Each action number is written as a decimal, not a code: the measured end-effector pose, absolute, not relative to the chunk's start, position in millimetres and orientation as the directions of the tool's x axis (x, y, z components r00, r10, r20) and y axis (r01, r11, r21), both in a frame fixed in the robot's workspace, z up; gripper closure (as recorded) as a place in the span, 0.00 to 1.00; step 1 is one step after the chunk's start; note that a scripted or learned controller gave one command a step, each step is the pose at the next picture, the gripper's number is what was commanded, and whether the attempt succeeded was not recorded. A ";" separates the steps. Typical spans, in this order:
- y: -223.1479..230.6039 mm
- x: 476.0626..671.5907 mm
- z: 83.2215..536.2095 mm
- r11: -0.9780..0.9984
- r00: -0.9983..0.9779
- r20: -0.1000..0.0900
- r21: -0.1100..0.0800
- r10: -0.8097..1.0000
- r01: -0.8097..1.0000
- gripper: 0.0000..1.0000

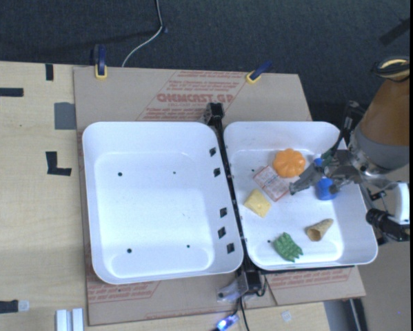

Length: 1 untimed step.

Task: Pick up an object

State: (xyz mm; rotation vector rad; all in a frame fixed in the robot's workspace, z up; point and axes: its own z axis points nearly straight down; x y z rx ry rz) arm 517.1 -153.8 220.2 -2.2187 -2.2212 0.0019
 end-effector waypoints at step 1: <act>-145.8 592.3 372.2 0.006 -0.006 -0.006 0.020 1.000 1.000 0.00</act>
